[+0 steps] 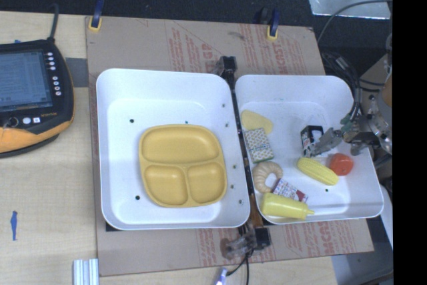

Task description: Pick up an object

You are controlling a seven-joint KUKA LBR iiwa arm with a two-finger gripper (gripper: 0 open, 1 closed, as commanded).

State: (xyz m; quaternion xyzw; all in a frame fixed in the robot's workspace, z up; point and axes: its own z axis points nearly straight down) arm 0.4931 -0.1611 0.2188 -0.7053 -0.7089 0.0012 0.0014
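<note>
Yellow bottle [285, 206]: laid on its side at the right bin's [293, 86] front edge, beside a small red-and-white packet [289, 190].
Ring-shaped toy [267, 176]: set near the right bin's left wall, below a patterned block [257, 143].
Corn cob [317, 171]: laid just below the pincer [325, 143], with a red ball [341, 163] touching its right end.
Pincer: placed low over the right bin's right half; whether it is spread or pressed together cannot be told.
Left bin [113, 118]: occupied by a yellow divided tray [181, 165].
</note>
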